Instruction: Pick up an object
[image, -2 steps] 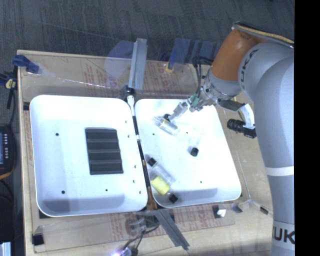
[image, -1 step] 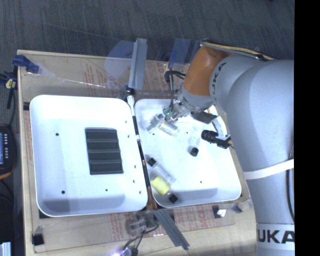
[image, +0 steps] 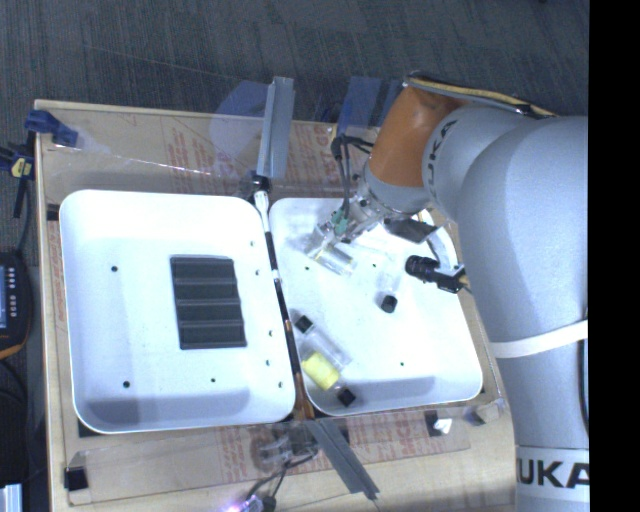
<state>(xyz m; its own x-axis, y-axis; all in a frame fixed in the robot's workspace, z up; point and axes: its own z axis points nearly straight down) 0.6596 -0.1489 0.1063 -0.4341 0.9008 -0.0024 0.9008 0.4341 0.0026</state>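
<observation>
My gripper (image: 343, 226) is down in the far part of the right bin (image: 440, 370), below the arm's orange band. It sits right at a clear plastic piece (image: 331, 252) on the bin floor; whether it touches the piece I cannot tell. Nearer the front of this bin lie a yellow block (image: 320, 371) with a clear wrapper beside it, a small dark cylinder (image: 388, 301), and two small black bits (image: 303, 325) (image: 346, 397). A dark ribbed rectangular pad (image: 208, 302) lies flat in the middle of the left bin (image: 100, 380).
The grey arm covers the right side of the bench and the right bin's right rim. A ridge (image: 278, 300) divides the two bins. A grey upright bar (image: 274, 125) stands behind them, and a metal bracket (image: 330, 455) lies at the front edge.
</observation>
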